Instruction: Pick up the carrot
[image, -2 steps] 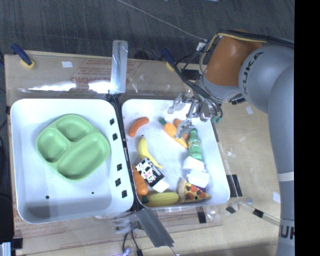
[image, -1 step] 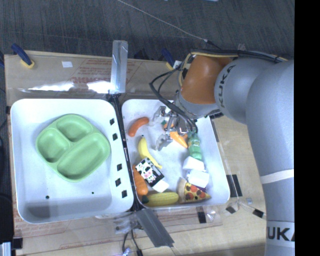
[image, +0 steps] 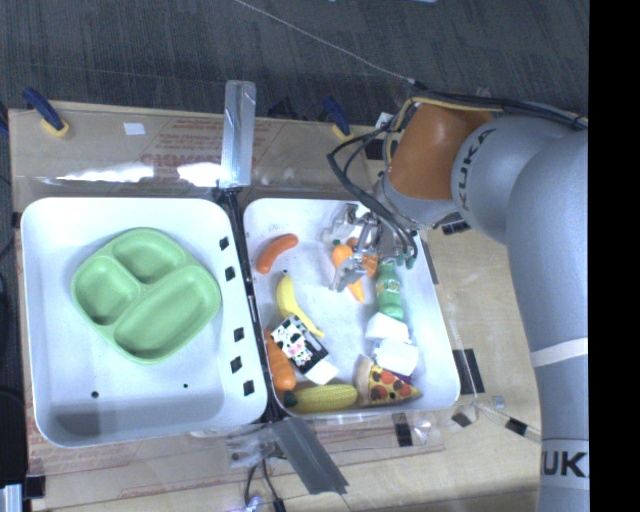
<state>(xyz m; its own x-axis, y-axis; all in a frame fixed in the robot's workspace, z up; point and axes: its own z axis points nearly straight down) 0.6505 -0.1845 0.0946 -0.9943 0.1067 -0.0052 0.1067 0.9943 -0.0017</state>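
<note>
Carrot: small orange tapered plastic carrot (image: 347, 257) lies directly under the metal two-finger gripper (image: 352, 262).
Axis: cannot tell.
Fingers: state cannot be told.

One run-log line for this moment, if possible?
phase: grasp | gripper: shut on carrot | place: right bin | green plate: left bin

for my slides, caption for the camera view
Pincer over the right bin at the carrot; green plate in the left bin.
</note>
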